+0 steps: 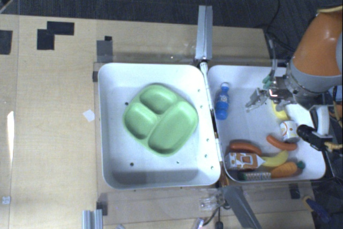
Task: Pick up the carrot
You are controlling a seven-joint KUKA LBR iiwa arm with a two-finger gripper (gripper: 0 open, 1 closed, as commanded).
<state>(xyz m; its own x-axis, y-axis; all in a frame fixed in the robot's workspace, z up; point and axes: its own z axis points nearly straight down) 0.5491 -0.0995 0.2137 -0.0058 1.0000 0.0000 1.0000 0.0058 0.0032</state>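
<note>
From the camera above the worktop (48, 131), my tool (258, 98) hangs over the upper part of the right bin (241, 75), reaching in from the right, its fingers spread apart with nothing between them. The carrot (284, 170) lies at that bin's near edge, well apart from my tool, just beside a banana (277, 159) and touching a small printed carton (241, 161). Two sausages (281, 142) lie close above them, with a little can (288, 129) nearby. A blue bottle (222, 101) rests against the bin's left wall. The left bin (110, 115) holds a green divided plate (161, 119).
</note>
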